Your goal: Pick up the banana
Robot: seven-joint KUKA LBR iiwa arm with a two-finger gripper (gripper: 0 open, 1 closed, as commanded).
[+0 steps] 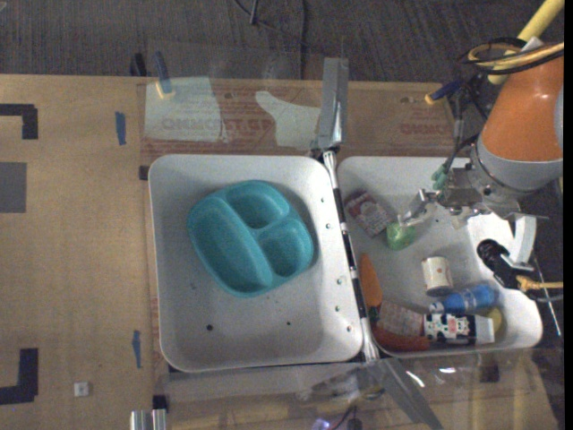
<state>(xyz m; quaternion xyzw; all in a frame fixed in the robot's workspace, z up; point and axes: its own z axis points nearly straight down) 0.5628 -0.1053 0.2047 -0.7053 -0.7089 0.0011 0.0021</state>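
Clutter in the right bin (pixel 407 262) explains most of the layout: small things lie loose and crowded toward its near edge, as though tipped in rather than arranged. The left bin (pixel 233 330) carries a single teal plate (pixel 252 237), smooth moulded plastic with three rounded wells, lying flat near its middle. The arm (pixel 524 124) reaches in from the right, and the gripper (pixel 421 209) hangs low over the far part of the right bin, just beside a glossy green fruit (pixel 399 234) and near a crinkled red-and-white packet (pixel 368 211). Whether the gripper is apart or together cannot be told from this slant, and nothing can be seen in its grasp. The banana (pixel 494 321) appears to be the dull yellow curve at the bin's near right corner, mostly hidden behind a printed black-and-white box (pixel 457 328) and under a blue bottle (pixel 470 297); it is too covered to be sure. That puts it well apart from the gripper, so the pick looks not yet begun. An orange carrot (pixel 369 280), slim and tapered, lies along the left wall, and a short white cup (pixel 436 274) stands in between. The banana's wedged, half-buried position would likely make a clean grasp awkward, since rigid neighbours crowd its soft curved skin.
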